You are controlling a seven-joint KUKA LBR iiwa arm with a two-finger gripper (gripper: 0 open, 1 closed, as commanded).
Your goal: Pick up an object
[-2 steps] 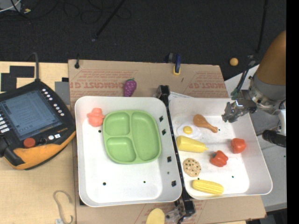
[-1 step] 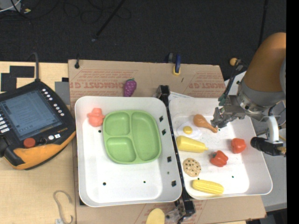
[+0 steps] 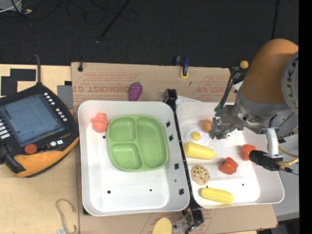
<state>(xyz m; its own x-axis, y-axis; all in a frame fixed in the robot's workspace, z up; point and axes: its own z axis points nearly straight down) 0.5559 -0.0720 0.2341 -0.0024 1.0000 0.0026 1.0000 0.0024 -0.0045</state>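
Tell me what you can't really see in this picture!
- The tool in the camera view: dark and small, so its tips blur together.
- The orange ball: the tool covers part of it.
- The yellow toy: cut off by the bottom edge.
- The right bin: the arm hides its far corner.

Light falls evenly from above; the 2 white bins (image 3: 97, 199) read bright without glare. My arm's orange band (image 3: 268, 72) carries a soft sheen. Shadows under the toys are short and faint. The far background is dark, and the whole picture is slightly soft and grainy.
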